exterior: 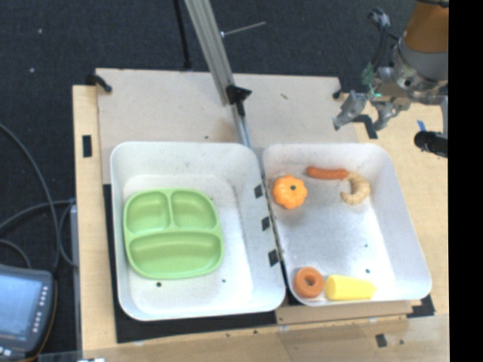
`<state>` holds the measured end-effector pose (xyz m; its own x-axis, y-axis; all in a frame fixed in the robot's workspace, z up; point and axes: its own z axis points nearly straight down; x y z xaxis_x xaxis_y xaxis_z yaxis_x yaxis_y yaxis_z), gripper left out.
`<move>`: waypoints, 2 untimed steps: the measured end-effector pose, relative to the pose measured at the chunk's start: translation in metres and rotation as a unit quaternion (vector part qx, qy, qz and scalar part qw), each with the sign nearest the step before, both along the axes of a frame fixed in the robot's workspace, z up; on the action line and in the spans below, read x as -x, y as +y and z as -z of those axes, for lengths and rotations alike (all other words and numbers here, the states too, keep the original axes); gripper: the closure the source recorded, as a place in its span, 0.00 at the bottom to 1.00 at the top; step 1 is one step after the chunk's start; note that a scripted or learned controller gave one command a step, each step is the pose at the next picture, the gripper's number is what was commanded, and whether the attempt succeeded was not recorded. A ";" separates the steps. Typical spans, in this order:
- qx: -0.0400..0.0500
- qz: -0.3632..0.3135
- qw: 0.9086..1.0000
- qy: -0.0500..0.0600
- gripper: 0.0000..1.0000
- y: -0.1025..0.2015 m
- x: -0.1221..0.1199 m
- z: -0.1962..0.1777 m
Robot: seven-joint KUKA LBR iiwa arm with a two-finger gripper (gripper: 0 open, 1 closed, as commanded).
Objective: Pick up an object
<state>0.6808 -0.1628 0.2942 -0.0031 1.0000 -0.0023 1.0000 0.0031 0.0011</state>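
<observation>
Camera view: two white bins sit side by side on the bench (90, 202). The left bin (241, 277) holds one green divided plate (173, 232); the right bin (400, 225) holds five things: one orange pumpkin (290, 191), one sausage (327, 173), one croissant (355, 189), one doughnut (308, 282), one yellow wedge (348, 287). The hand (370, 114) hangs above the right bin's far rim, fingers spread apart and holding nothing; the sausage and croissant lie just below it.

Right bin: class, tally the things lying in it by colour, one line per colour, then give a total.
Orange: 3 – pumpkin, sausage, doughnut
Yellow: 1 – wedge
Tan: 1 – croissant
Total: 5
</observation>
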 end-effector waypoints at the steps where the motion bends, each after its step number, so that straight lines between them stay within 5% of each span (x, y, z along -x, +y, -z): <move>1: 0.002 -0.003 1.000 -0.002 1.00 -0.001 -0.001 -0.012; 2: -0.002 -0.002 1.000 0.003 1.00 0.068 0.007 0.050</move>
